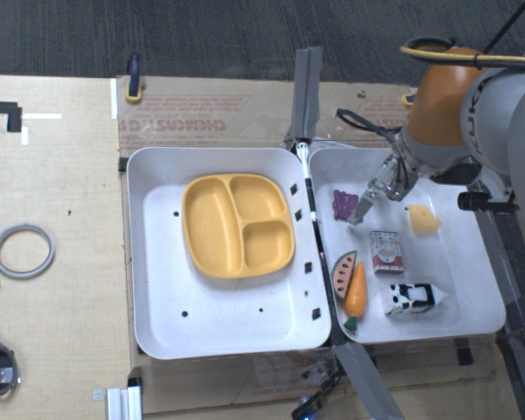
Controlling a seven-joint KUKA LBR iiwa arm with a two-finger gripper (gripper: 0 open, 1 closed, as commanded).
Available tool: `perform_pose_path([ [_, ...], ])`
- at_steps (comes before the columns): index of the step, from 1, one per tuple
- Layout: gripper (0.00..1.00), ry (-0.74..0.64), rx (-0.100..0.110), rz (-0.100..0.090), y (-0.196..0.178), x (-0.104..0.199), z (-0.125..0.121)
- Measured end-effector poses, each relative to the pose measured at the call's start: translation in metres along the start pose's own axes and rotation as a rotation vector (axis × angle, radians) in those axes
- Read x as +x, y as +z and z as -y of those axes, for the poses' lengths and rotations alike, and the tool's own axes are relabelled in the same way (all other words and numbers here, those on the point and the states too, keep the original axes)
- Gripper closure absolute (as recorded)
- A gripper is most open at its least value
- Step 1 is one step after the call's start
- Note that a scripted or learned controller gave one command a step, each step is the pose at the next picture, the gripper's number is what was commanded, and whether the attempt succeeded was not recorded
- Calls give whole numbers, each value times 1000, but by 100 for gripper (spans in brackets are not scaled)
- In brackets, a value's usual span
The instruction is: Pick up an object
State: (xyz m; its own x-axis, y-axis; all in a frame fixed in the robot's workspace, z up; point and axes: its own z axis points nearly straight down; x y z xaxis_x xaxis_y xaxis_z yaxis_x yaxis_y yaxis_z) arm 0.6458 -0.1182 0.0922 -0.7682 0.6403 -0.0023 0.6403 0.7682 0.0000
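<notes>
Gripper (360, 212) hovering beside purple grapes (345, 204), finger gap unreadable, you can't tell. You're risking grazing grapes off-centre, nudging them toward bin wall (312, 201), closing on nothing.

- The two bins, left bin (157, 313) and right bin (472, 304), are seen as smooth white plastic with a soft sheen.
- The divided plate (239, 226) is seen as matt yellow plastic.
- The bench (61, 322) is seen as pale, matt wood.
- A sheet of brown cardboard (210, 116), printed in red, is seen as dull and papery.
- The gripper (366, 206) is seen as bright bare metal.
- The arm's band (442, 103) is seen as glossy orange; the shell (507, 112) beside it as smooth grey.
- The carrot (356, 291) is seen as shiny orange plastic.
- The roll of tape (22, 250) is seen as smooth and grey.
</notes>
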Motion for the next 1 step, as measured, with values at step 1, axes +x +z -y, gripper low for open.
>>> perform_pose_path([
  [1,0,209,1,-2,0,60,58],
])
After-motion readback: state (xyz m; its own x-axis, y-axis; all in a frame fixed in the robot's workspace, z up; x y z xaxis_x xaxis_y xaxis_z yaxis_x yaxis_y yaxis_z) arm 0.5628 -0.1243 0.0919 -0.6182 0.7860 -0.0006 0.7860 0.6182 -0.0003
